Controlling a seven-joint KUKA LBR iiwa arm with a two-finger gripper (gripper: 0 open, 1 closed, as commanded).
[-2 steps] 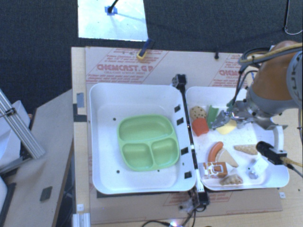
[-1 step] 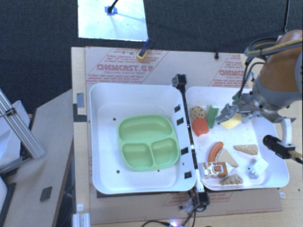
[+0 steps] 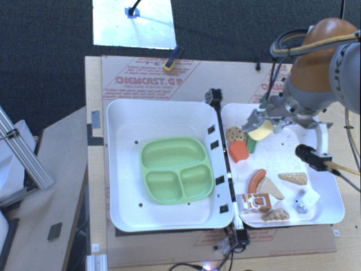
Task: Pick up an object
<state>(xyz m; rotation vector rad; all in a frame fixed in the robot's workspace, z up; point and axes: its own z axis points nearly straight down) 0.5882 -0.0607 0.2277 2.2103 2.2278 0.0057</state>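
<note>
The likeliest pick is the yellow toy piece, which lies in the upper left part of the right bin, close to the divider between the two bins. It sits directly under the gripper. The fingers look spread, one tip at the piece's upper left and the other towards its right end. I see nothing pinched between them and would not call the piece held. Its long axis seems to run from lower left to upper right in the frame, and the fingers appear to straddle it roughly along that line. I judge the coming move to be a short straight drop and a close, not a sideways reach.

Just to the lower left, a small green piece touches the yellow one or nearly does. An orange-red chunk and a brown cookie sit just beside that, so a closing finger could nudge any of them.

Lower in the same bin and well apart lie a sausage, a bread wedge, a tan slice, a small printed box and a pale grey lump.

The left bin holds only a green divided plate. Both bins rest on the surface, and the arm comes in from the upper right of the frame.
</note>
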